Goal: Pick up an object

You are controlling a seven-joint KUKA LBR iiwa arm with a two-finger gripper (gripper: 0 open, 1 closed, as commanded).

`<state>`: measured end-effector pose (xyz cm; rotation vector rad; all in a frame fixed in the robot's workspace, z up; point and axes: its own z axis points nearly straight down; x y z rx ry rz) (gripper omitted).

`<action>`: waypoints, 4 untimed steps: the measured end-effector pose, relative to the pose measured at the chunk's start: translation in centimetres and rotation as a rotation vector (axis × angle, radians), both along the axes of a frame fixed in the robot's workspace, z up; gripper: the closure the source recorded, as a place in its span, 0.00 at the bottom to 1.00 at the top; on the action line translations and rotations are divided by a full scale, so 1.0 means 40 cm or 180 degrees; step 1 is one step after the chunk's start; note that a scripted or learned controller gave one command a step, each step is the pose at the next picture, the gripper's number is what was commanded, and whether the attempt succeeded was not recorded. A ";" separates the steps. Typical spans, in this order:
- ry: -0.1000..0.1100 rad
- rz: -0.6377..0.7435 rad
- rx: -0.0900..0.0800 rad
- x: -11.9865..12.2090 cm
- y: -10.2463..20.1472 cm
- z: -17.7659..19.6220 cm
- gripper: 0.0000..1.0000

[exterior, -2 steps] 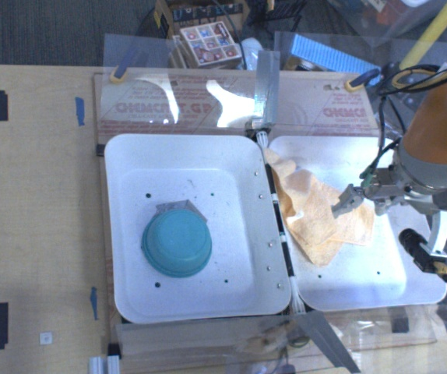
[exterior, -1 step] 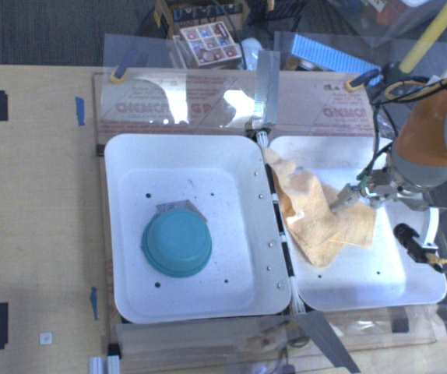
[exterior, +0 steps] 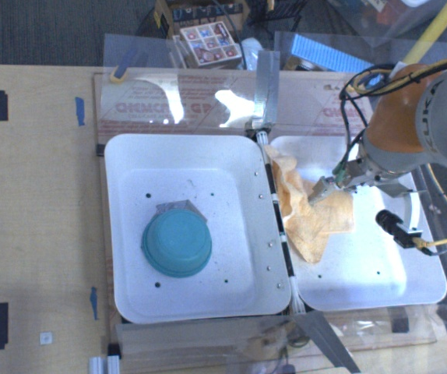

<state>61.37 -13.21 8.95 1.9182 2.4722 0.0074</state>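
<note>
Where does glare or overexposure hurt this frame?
Camera view: a bright reflection sits on the clear plastic sheet behind the bins; the right bin floor is washed out near white, while the teal bowl and tan cloth stay readable.

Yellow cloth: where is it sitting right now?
The yellow cloth lies in the right bin, bunched against its left wall beside the divider, with the pincer right over it.

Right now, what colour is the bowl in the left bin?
Teal blue: the bowl shows best in the camera view.
</note>
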 end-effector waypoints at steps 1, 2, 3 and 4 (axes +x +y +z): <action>-0.0017 -0.0012 0.0002 0.003 -0.004 0.029 1.00; -0.0017 -0.0013 0.0001 0.003 -0.005 0.029 0.00; 0.0014 0.0056 0.0008 0.035 -0.041 -0.001 0.00; -0.0008 0.0055 0.0007 0.040 -0.041 0.028 1.00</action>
